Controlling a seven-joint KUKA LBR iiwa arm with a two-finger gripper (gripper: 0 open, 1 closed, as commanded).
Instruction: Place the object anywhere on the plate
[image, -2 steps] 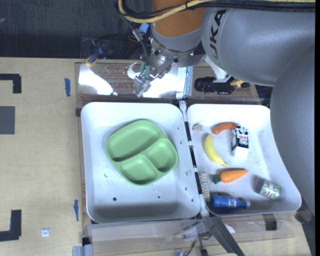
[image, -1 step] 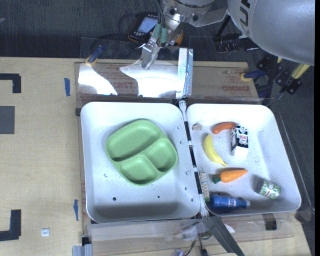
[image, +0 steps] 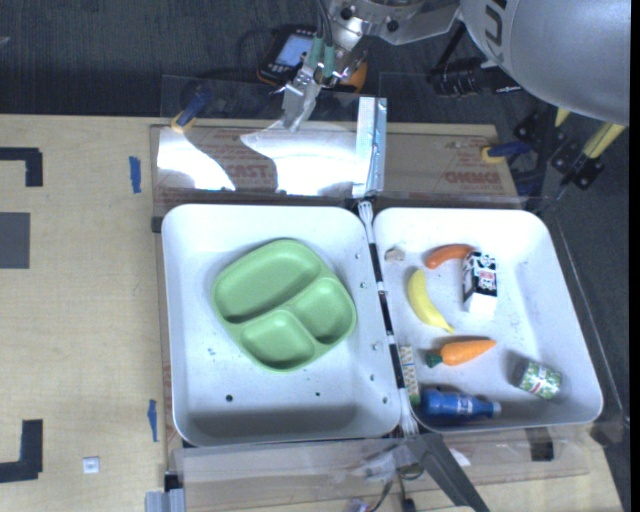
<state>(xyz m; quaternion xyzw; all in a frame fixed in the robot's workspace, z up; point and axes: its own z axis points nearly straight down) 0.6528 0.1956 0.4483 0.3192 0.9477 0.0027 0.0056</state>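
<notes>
Nearest, in the right bin (image: 570, 300), a blue bottle (image: 458, 405), green can (image: 537, 378), two carrots, a banana (image: 427, 299) and a carton lie crowded. The green plate (image: 285, 303) sits bare in the left bin. Farthest, the gripper (image: 312, 82) hovers behind the bins, fingers apparently slightly parted, holding nothing. Crowding could spoil a grasp.

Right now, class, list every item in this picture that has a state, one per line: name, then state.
green plate: upright in the left bin, nothing on it
banana: lying flat in the right bin
carrot: lying on its side
blue bottle: lying down along the near wall
small can: tipped on its side
black-and-white carton: lying flat
gripper: raised behind the bins, holding nothing
</notes>
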